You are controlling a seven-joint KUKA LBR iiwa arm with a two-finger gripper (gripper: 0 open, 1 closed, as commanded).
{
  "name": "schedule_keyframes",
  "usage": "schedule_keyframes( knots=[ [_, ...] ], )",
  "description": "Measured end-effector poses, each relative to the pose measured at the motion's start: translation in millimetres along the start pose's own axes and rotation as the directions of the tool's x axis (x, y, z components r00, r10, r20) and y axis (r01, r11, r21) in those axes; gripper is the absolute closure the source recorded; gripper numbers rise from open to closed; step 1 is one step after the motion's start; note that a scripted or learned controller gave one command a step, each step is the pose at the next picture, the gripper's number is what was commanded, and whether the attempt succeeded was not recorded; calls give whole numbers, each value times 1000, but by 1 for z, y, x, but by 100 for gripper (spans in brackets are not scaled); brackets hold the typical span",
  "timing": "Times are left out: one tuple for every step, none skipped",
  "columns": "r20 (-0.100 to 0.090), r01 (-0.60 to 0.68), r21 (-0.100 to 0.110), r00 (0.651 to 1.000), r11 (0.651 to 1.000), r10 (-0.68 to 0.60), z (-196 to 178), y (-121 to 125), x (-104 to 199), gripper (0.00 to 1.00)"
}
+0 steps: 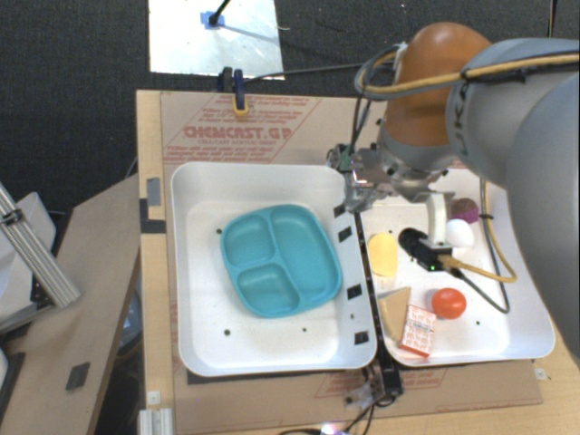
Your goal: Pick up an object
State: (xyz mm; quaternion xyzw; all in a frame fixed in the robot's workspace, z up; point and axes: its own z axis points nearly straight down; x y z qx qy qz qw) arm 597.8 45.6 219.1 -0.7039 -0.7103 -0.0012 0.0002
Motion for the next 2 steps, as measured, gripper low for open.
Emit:
schedule_keyframes(
  knots=[
    [-2, 1, -2, 1000, 1000, -1, -14, 9, 56, 100],
    [1, -4, 0, 1000, 1000, 4, -13, 9, 52, 0]
  ],
)
